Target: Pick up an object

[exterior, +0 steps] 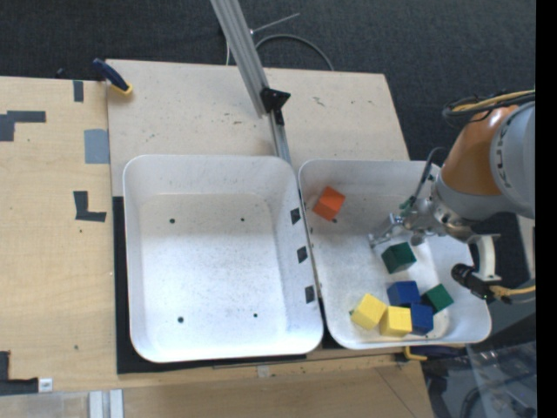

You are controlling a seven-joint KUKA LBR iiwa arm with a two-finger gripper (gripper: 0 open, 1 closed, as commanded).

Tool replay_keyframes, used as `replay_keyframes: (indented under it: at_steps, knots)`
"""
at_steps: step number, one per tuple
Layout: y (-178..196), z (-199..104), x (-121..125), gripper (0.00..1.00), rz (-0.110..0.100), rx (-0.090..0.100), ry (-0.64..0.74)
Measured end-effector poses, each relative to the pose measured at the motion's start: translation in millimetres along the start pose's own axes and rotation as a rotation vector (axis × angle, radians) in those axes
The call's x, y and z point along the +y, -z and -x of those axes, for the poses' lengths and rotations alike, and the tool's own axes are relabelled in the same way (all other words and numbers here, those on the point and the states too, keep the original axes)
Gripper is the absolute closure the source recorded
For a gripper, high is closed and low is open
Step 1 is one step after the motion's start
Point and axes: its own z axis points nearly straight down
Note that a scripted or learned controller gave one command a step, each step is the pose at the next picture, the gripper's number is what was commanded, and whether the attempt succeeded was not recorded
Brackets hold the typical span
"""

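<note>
In the right bin [348,177], near its middle, a dark green cube [399,257] lies just below the gripper [393,236], whose metal jaws hang right over the cube's upper edge. Whether the jaws are spread or pressed together I cannot tell; they look like thin bright prongs at this slant, and nothing is plainly seen between them, so the cube counts as not held.

The risk from here, as I judge it, is a miss or a nudge: the jaws seem set toward the cube's far side rather than squarely astride it, so a closing motion could pinch one corner and flip the cube away, or close on air.

Just below lies a crowded cluster — a blue cube [403,293], a smaller green cube [439,298], a yellow cube [369,311] and a second yellow one [399,320] against another blue block [422,318]. A shoved cube could slide into them.

An orange cube [329,204] sits well apart toward the bin's upper left corner. The left bin [144,177] stands beside it on the table [174,103], and the grey arm [496,159] reaches in from the right.
</note>
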Motion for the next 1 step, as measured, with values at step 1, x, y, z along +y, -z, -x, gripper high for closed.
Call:
replay_keyframes:
  at_steps: [1]
  knots:
    - [13.3,-0.3,1.5,1.0,0.005,0.0,0.001]
